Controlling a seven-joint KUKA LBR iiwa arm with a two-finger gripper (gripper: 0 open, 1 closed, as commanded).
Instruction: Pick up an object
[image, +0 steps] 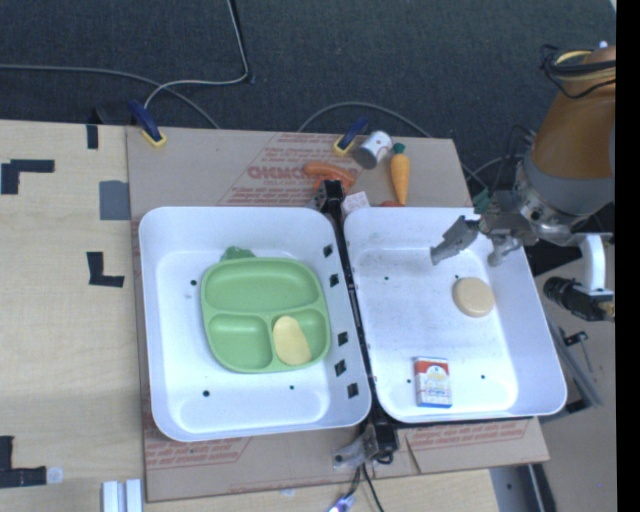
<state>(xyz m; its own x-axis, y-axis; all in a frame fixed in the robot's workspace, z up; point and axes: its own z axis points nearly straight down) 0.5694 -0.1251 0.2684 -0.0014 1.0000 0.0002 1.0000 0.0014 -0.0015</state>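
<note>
With jaws spread, the gripper (473, 243) is seen above a puck (473, 297), judged light, smooth, best pinched across its edges.

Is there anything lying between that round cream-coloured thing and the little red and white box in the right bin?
No. In the camera view, only bare white bin floor lies between the round cream piece and the small box.

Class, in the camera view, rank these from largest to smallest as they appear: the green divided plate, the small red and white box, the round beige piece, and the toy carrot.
1. green divided plate
2. small red and white box
3. round beige piece and toy carrot: too similar to rank; the carrot is longer but thinner.
</note>
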